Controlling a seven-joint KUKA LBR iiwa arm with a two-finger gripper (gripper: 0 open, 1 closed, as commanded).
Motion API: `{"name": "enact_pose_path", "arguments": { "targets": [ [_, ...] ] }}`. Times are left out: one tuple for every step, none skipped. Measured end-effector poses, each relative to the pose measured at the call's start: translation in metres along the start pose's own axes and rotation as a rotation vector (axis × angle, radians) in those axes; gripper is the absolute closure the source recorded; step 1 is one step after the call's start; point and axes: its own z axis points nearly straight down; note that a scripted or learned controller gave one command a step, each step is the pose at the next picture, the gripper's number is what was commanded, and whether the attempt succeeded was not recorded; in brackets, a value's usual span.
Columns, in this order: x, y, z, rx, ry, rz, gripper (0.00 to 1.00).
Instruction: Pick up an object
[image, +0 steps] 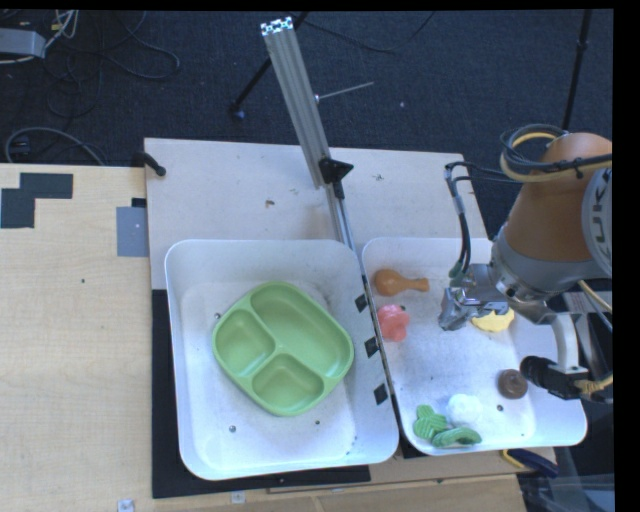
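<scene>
**Arm low over the right bin, beside a yellow object**

Camera view: Two shallow white bins sit side by side on the bench. The left bin (190, 300) holds a light green plastic tray with three compartments (283, 347), lying flat and turned at an angle near the bin's middle. The right bin (560, 425) holds several small things. An orange, gourd-shaped toy (396, 283) lies near its upper left corner, and a pink, rounded object (393, 322) rests just below it, close to the divider between the bins. A small brown disc (513, 384) lies toward the right side. Near the front edge, a white, soft-looking lump (465, 407) sits touching a green, ridged object (441, 429).

The grey arm with its orange band (560, 200) reaches in from the right. Its metal two-finger gripper (457, 315) is down inside the right bin, just left of a yellow, flattish object (494, 320) that lies partly under the wrist. Whether the gripper is parted or closed cannot be told, and nothing is visibly gripped.
</scene>
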Motion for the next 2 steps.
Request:
{"name": "enact_pose_path", "arguments": {
  "targets": [
    [0.050,0.016,0.007,-0.001,-0.001,0.000,1.00],
    [0.102,0.028,-0.006,-0.003,-0.003,0.001,1.00]
  ]
}}
